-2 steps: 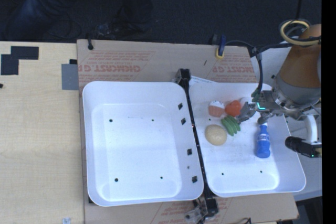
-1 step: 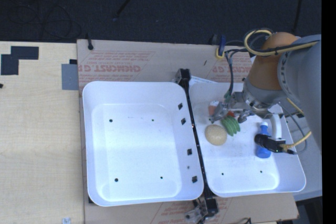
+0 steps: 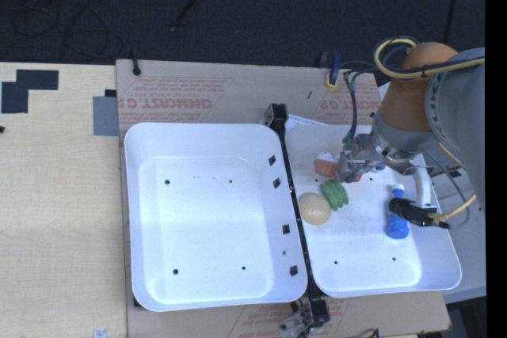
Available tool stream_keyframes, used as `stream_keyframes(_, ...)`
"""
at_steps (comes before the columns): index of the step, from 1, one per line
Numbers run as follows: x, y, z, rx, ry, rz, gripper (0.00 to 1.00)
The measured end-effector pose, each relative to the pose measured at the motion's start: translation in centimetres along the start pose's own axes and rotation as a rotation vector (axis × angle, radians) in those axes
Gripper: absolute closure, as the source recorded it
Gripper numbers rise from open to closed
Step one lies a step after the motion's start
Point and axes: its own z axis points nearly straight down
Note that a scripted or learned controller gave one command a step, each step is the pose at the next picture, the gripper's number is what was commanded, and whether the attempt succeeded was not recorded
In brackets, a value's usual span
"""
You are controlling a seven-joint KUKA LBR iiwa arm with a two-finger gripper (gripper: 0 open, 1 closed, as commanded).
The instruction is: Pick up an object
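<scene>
- The table (image 3: 55, 194) is light wood on the left, with dark flat patches near its upper left part
- A sheet of printed cardboard (image 3: 206, 95) lies under both bins
- The left bin (image 3: 204, 293) is a shallow white tray with a few small dark dots on its floor
- A black clip strip (image 3: 287, 194) runs along the seam where the two bins meet
- The right bin (image 3: 380, 277) touches the left one along that seam and holds all the loose things
- A pale round ball (image 3: 314, 209) sits near the right bin's left wall
- A green ribbed object (image 3: 335, 195) lies just beside the ball, on its upper right
- A reddish-pink object (image 3: 326, 165) lies above the green one, just left of the end effector
- The end effector (image 3: 351, 170) is low over the right bin's upper middle, between the reddish-pink object and the arm's body; whether its tips are spread or pressed together, I cannot tell, and nothing is visibly pinched
- A blue object (image 3: 397, 224) with a pale top stands well to the right, beside a black cable piece
- The arm (image 3: 420, 103) comes in from the right with its orange band above the wrist
</scene>
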Motion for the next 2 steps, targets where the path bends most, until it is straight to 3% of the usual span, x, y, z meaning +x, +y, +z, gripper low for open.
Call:
stream_keyframes(1, 6.43, -3.65, -12.14, -0.011, 0.002, -0.004, 1.00)
stream_keyframes(2, 6.10, -3.71, -11.38, -0.002, -0.001, 0.001, 0.00)
